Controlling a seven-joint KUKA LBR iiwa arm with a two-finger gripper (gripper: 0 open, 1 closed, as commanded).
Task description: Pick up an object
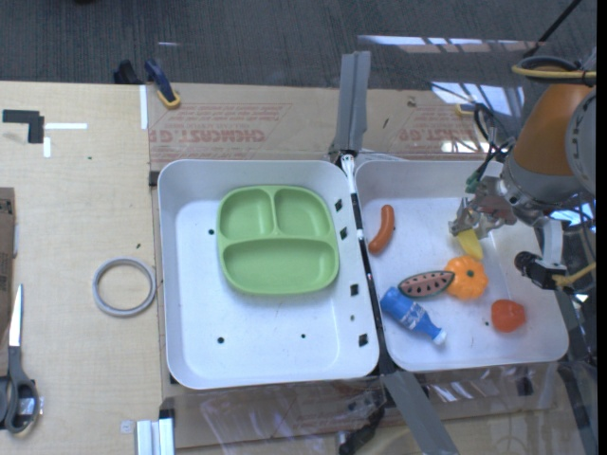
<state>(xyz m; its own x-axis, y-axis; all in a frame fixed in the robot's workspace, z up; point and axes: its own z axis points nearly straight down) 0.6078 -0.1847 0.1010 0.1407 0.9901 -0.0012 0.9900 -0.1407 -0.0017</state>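
Observation:
My gripper (471,220) hangs low over the right bin (541,349), near its right back part, right above a small yellow object (469,245) whose top it partly hides. Whether it touches that object is unclear. Close in front of it lie an orange toy fruit (469,279) and a watermelon slice (426,284). A blue bottle (413,315) lies at the bin's front left. A red tomato-like ball (507,316) sits at the front right, and an orange-red sausage (381,227) lies at the left.
The left bin (190,349) holds a green divided plate (278,239). A tape ring (124,285) and scissors (14,391) lie on the bench at left, and a blue clamp (163,83) sits at the back. Cables hang beside the arm at right.

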